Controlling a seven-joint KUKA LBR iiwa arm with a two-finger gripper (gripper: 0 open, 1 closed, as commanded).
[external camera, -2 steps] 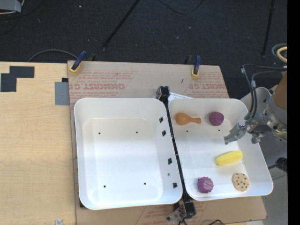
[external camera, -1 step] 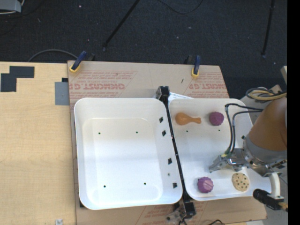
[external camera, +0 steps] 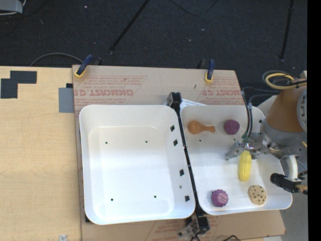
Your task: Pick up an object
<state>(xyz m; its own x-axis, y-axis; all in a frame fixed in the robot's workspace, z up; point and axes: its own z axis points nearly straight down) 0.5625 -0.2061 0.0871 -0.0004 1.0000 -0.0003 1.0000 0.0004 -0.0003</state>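
The right bin (external camera: 273, 205) holds several small items. A yellow corn cob (external camera: 245, 167) lies upright in the view near the bin's right side. My gripper (external camera: 242, 152) hangs just over the cob's upper end, open, with one grey finger (external camera: 231, 153) out to the left and the other to the right. A purple ball (external camera: 231, 127) sits just beyond the gripper. An orange drumstick (external camera: 200, 128) lies at the bin's far left. A purple lump (external camera: 219, 198) and a speckled cookie (external camera: 257, 195) rest near the front wall.
The left bin (external camera: 88, 134) stands beside the right one, a black clip rail (external camera: 181, 149) between them. The arm's orange band (external camera: 286, 109) and grey wrist come in over the right bin's right rim. Cardboard (external camera: 130, 87) lies under both bins.
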